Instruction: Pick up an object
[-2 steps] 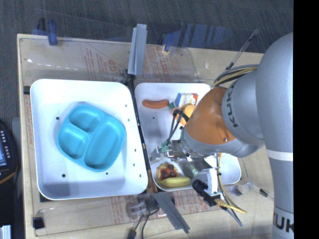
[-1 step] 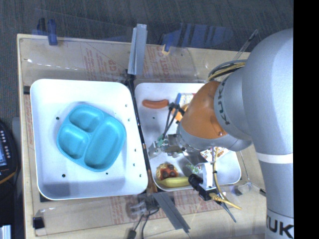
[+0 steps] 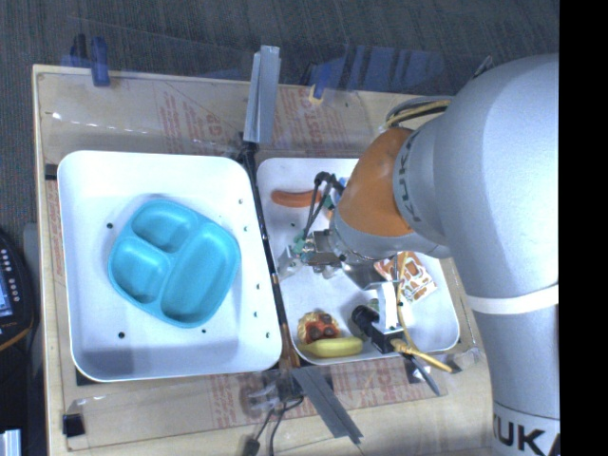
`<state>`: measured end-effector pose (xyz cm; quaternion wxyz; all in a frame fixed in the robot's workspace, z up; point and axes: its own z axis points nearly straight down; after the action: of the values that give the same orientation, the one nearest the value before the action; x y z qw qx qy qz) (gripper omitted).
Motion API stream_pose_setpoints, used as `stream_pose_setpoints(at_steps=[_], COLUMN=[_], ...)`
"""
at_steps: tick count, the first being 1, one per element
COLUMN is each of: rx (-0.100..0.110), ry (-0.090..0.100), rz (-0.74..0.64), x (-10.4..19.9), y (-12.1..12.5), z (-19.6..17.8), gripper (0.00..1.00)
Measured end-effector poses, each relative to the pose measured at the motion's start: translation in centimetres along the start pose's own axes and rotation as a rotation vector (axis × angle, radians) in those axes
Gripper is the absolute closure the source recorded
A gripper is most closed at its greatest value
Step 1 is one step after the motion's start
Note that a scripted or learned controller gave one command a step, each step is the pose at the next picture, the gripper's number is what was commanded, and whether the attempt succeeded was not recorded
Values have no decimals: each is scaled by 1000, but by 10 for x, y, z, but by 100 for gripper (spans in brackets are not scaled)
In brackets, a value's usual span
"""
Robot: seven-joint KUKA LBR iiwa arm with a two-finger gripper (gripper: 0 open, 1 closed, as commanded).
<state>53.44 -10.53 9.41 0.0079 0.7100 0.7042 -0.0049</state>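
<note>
Arm down in the right-hand bin, tool buried among the clutter, nothing visibly lifted.

I see the grey arm with its orange band (image 3: 375, 202) reaching low over the shallow white right bin (image 3: 442, 326), and the tool (image 3: 328, 253) sits near the bin's centre; I cannot tell how it stands from this slant, because the wrist hides it. The candidates lie around it: a slim orange-red sausage-shaped piece (image 3: 290, 197) at eleven o'clock, a yellow plastic banana (image 3: 332, 348) at six against the near wall, a small patterned red-orange toy (image 3: 318, 327) touching it, a printed orange-and-white packet (image 3: 413, 275) at three. The left bin (image 3: 81, 255) holds a blue three-compartment plastic tray (image 3: 174, 262), lying loose, likely just another pickable item.
</note>
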Motion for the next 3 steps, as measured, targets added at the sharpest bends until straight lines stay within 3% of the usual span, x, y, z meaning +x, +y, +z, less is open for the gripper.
stream_pose_setpoints(at_steps=[2,3], rx=[-16,-17], ry=[-4,-4], rz=[1,1], x=[1,1], y=[-36,-40], z=[-3,-3], gripper=[0,0])
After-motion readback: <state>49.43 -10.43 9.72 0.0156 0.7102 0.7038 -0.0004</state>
